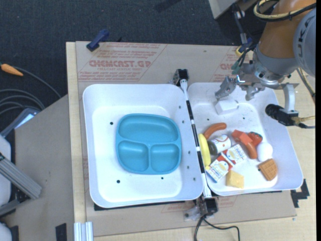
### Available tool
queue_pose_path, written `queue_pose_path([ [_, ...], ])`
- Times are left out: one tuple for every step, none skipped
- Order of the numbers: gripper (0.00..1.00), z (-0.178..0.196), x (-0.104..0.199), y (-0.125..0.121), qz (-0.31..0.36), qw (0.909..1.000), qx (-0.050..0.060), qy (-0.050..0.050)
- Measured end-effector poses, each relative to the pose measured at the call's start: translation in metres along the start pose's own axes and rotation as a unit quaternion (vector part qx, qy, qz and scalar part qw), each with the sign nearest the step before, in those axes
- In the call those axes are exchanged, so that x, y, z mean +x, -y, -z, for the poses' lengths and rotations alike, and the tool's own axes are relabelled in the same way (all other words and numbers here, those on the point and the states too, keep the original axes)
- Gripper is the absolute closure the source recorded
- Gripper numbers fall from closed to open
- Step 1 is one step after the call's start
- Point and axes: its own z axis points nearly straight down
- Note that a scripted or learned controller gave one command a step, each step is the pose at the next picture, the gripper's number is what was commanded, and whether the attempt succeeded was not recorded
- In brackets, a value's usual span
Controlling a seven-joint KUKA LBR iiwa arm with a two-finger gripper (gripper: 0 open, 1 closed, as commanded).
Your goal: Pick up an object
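Two white bins sat side by side on my bench, the left bin (pixel 95 134) and the right bin (pixel 286 154), their inner rims touching along the middle. My arm (pixel 283 29), grey with its orange band, reached in over the right bin's far right corner. A blue divided plate (pixel 148 143) lay flat near the middle of the left bin, apart from every wall.

My gripper (pixel 239 88) hung over the far end of the right bin with its two fingers spread apart and nothing between them. A small white block (pixel 226 105) lay on the bin floor just below and between those fingers; I could not tell whether they touched it.

Toward the near half of the right bin the smaller things crowded together: a yellow banana (pixel 203 149) along the left wall, a red sausage (pixel 215 129) beside it, a small can (pixel 220 145), an orange carrot (pixel 247 141), a white egg (pixel 264 150), a printed packet (pixel 217 170), a yellow wedge (pixel 234 179) near the near rim, and a brown waffle piece (pixel 268 169) toward the near right corner.
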Motion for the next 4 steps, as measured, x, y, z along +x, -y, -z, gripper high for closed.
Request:
queue_pose_path([
  [0.0,-0.108,-0.016,0.03,0.0,1.0,0.001,0.0],
  [0.0,-0.119,-0.028,0.122,-0.001,1.0,0.0,0.0],
  [1.0,-0.109,-0.028,0.121,-0.001,1.0,-0.001,0.0],
  [0.0,-0.109,-0.028,0.121,-0.001,1.0,-0.001,0.0],
])
